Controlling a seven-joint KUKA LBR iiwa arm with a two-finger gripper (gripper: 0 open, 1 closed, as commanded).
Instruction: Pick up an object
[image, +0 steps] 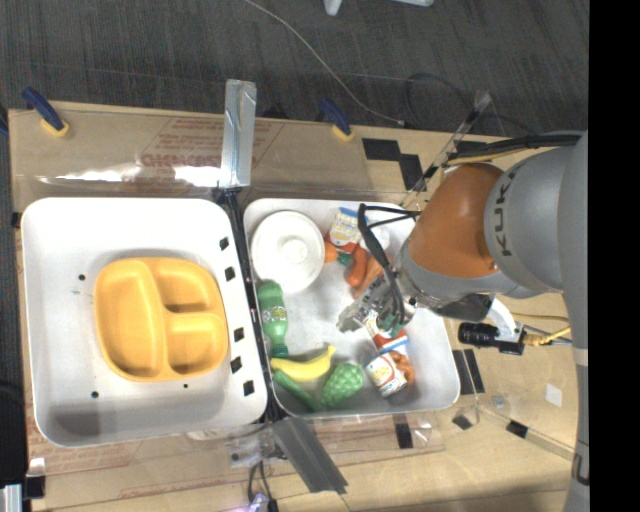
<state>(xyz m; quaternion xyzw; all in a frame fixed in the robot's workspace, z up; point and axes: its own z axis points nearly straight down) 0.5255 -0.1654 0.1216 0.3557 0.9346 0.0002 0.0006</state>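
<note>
- Low inside the right bin (440, 385), the gripper (368, 312) is poised; its grip state cannot be told.
- Just beside it, a small can (386, 368) is seen.
- Approach is judged underway; a centred descent is needed next.

The arm (535, 225) is a thick grey cylinder with dark letters "KU" on it, then a round orange band (455, 235), and black cables (375, 240) run near its wrist.
</note>
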